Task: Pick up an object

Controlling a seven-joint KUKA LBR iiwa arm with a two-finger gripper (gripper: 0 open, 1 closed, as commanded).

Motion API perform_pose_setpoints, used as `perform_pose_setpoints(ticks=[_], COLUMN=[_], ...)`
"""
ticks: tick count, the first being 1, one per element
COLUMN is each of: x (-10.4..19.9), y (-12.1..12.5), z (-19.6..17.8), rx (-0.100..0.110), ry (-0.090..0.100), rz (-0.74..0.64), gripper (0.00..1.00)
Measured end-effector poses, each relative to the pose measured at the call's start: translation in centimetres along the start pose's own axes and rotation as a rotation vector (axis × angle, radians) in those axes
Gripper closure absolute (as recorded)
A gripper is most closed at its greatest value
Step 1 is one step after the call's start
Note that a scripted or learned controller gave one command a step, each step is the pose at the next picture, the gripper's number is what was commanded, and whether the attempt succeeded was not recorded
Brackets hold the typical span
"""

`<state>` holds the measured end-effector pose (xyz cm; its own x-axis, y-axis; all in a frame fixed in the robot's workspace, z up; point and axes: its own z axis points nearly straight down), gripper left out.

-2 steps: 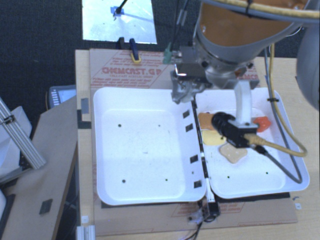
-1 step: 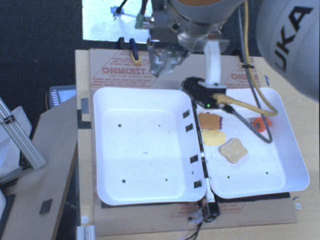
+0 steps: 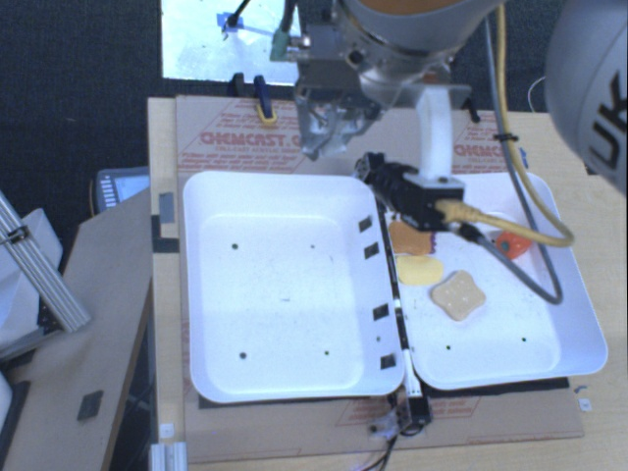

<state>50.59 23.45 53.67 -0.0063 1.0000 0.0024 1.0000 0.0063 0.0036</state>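
Note:
Several small objects lie in the right bin (image 3: 549, 346): a tan toast-shaped piece (image 3: 458, 295), a pale yellow flat piece (image 3: 420, 270), an orange flat piece (image 3: 411, 238) partly under a black fitting, and a red-orange item (image 3: 511, 245) half hidden behind a yellow cable. My gripper (image 3: 329, 133) hangs high over the far rim of the left bin (image 3: 285, 292), well away from all of these objects. Nothing shows beneath it.
A black fitting (image 3: 410, 197) with a yellow cable (image 3: 520, 229) reaches over the divide between the bins. A white post (image 3: 435, 135) stands behind the right bin. A blue-and-yellow clamp (image 3: 263, 101) sits on the board's far edge.

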Motion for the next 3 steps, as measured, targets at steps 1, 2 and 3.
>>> perform_pose_setpoints(ticks=[1, 2, 3], x=[-0.01, -0.01, -0.01], y=[0.08, 0.08, 0.08], z=[0.15, 0.15, 0.15], rx=[0.002, 0.002, 0.002], ry=[-0.001, -0.001, -0.001], rz=[0.000, 0.000, 0.000], gripper=[0.00, 0.00, 0.00])
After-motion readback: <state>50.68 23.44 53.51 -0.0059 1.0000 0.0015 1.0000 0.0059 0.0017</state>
